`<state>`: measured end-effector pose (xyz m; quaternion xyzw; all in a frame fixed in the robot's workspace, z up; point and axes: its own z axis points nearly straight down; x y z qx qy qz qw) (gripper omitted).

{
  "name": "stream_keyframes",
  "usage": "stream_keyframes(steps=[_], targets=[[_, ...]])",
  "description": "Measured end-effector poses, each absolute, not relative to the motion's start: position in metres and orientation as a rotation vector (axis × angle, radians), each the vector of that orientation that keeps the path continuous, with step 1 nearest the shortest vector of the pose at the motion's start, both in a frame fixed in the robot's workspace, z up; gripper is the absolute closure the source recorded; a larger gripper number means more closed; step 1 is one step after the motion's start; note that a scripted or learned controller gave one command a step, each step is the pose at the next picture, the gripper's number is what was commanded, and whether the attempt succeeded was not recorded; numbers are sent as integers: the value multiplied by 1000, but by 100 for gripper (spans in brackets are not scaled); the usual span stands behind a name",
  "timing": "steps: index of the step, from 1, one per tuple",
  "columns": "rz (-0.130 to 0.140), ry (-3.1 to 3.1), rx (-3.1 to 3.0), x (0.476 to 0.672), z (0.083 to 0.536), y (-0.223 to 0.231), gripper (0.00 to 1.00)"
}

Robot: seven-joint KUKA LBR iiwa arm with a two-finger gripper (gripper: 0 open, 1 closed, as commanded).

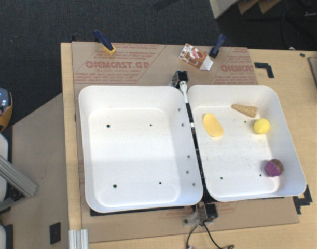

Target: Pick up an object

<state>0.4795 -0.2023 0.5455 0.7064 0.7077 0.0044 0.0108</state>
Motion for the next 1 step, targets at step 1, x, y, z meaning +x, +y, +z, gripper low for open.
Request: stream_keyframes(steps=[1], targets=[[-3, 2228, 2220, 479, 493, -167, 100]])
